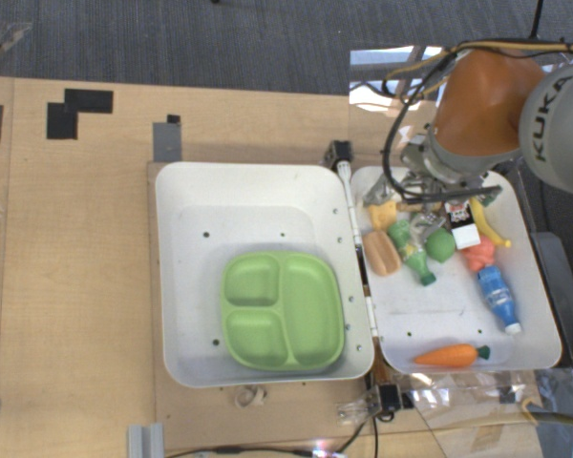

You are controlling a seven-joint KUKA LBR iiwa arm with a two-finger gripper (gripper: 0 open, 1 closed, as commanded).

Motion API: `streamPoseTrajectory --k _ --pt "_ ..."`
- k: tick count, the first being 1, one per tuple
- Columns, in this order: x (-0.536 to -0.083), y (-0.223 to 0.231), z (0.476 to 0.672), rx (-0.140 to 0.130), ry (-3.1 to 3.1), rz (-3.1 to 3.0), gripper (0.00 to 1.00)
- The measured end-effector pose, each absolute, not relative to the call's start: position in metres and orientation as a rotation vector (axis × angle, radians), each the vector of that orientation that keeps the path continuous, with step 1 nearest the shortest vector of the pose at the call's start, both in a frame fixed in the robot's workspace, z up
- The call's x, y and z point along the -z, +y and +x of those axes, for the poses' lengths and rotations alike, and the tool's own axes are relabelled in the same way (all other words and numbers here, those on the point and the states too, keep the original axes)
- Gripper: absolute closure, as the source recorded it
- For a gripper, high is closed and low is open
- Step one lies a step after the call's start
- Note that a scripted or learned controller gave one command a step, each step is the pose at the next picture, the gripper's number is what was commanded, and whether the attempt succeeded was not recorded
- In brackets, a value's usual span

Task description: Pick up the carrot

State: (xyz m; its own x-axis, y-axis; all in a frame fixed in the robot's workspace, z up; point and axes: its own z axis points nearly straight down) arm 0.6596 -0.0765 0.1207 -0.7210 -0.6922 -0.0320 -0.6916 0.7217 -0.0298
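Since the tool (428,219) hangs over the far toy clutter, can't tell its grip, while the carrot (446,356) lies at the right bin's (544,337) near wall, it'll likely snag wrong toys.

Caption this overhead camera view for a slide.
KUKA arm's gripper hovers over toy food in the right bin; the carrot lies untouched near its front edge.

Hidden under the wrist
The arm (487,103) covers the right bin's (544,332) far edge; gripper (428,219) fingers blur among the toys.
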Motion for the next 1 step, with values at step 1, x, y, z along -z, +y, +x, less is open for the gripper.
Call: streamPoseTrajectory --k 1 --pt "-0.1907 -0.0168 0.6272 0.002 2.997 -0.879 0.00"
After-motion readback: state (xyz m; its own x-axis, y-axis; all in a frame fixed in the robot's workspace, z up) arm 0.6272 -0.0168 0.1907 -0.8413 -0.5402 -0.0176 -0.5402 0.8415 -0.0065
